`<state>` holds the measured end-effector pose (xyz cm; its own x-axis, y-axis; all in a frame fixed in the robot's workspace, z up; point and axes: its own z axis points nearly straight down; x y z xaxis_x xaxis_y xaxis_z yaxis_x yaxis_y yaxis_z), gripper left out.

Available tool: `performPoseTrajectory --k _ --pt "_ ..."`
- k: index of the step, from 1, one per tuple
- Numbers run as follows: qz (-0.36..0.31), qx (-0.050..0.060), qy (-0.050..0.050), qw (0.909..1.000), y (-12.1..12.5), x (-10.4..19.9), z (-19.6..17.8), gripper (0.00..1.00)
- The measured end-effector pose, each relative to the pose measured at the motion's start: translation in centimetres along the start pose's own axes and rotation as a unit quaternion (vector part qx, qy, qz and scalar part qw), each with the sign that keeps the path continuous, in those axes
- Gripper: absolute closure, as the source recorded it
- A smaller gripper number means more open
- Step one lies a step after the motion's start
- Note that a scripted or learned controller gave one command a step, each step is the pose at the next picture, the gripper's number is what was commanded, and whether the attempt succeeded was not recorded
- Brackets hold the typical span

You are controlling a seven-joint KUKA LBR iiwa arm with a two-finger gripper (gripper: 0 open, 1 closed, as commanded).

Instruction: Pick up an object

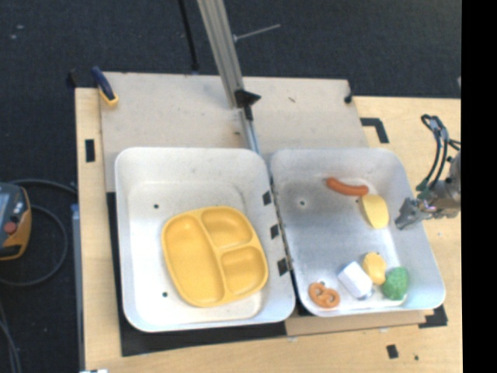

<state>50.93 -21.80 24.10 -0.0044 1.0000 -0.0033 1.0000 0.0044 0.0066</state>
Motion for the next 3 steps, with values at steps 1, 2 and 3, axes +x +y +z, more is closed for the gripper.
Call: performPoseTrajectory --k 1,2,3 --pt "-0.001 0.002 0.002 1.0000 2.3 4.2 -0.3 1.00" --pt "-0.001 0.001 0.001 1.0000 3.5 8.7 -1.1 1.00" --pt "-0.001 0.003 0.002 1.0000 4.7 14.1 0.1 1.00"
